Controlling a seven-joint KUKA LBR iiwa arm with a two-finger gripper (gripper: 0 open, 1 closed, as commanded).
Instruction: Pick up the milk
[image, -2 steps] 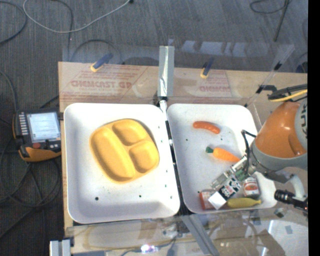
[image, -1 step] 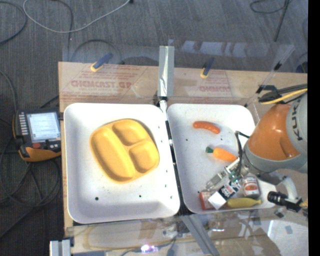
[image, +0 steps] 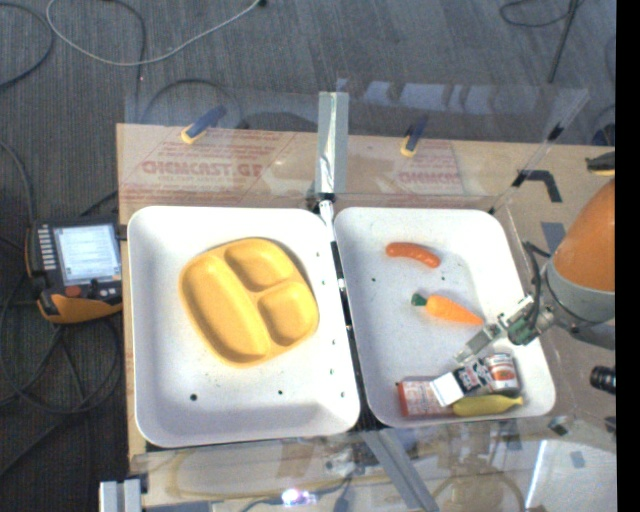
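While most of the right bin (image: 500, 235) lies bare across its middle and upper left, its things crowd the near right corner, where the milk (image: 460, 388), a flat carton with a red end and a dark label, lies on its side close to the front rim, touching a banana (image: 487, 404) that lies along its near edge. A carrot (image: 447, 309) rests near the middle of that bin, and a sausage (image: 413, 254) lies farther back, well apart from the carton. From the right wall the arm (image: 592, 262) leans in, and its gripper (image: 488, 340) reaches down at a slant just above the carton's label end, between the carrot and the milk; whether it touches the carton cannot be told, and nothing can be seen pinched in it. Beside it, the left bin (image: 160, 400) bears a yellow divided plate (image: 250, 298) near its middle, with bare floor all around it
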